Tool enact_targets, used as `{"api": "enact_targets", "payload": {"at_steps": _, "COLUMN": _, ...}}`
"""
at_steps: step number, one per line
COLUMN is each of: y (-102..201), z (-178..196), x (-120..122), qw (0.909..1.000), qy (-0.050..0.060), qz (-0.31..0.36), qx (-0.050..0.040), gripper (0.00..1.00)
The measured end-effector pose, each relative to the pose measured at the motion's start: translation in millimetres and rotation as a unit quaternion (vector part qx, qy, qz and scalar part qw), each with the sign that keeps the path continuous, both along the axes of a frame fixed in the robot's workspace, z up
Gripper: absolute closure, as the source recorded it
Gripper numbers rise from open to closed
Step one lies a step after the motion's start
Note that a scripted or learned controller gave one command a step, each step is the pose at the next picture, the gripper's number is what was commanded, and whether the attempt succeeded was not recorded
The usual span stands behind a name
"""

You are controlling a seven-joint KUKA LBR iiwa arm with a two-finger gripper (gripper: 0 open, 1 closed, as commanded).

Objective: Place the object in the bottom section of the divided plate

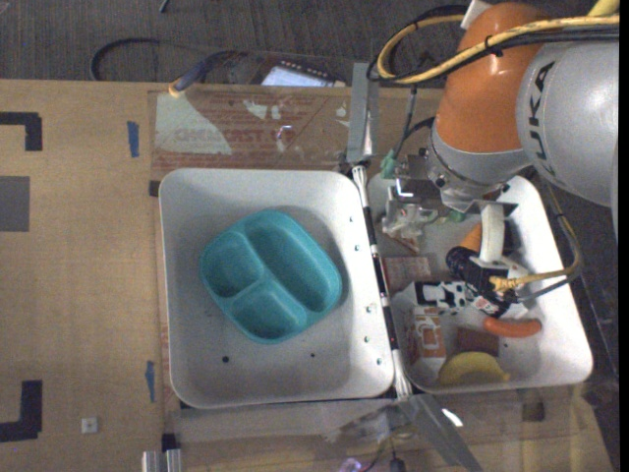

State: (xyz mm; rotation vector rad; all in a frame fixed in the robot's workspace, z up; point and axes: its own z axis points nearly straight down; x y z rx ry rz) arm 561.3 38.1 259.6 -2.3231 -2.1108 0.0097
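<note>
**Arm over the right bin, plate waiting in the left**

The arm (511, 96) reaches in from the right and hangs over the upper part of the right bin (575, 347). Its tool (418, 205) sits low near the bin's upper-left corner, just beside the wall that parts the two bins. Whether the tool is spread or pressed together cannot be told from this angle; the wrist hides it, and nothing can be seen pinched in it.

The task names no particular object. The candidates all lie in the right bin, below and right of the tool: a cow toy (454, 295), a carrot-like stick (511, 327), a yellow banana shape (474, 367), a small carton (426, 334) and a crumpled packet (405, 226) nearly under the tool. The packet looks nearest.

The plate (271, 275) rests in the left bin (182, 362), well apart from the tool, to its left and a little lower. It lies turned at a slant, with its largest section at the lower edge. That lower section is bare, so the placing is probably not yet done. The carry would likely run leftward across the dividing wall.
</note>
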Motion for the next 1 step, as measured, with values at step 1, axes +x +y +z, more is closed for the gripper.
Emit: {"api": "enact_targets", "payload": {"at_steps": 1, "y": 47.8, "z": -38.9, "x": -39.2, "qw": 0.995, "qy": 0.003, "qz": 0.1, "qx": 0.001, "gripper": 1.0}}
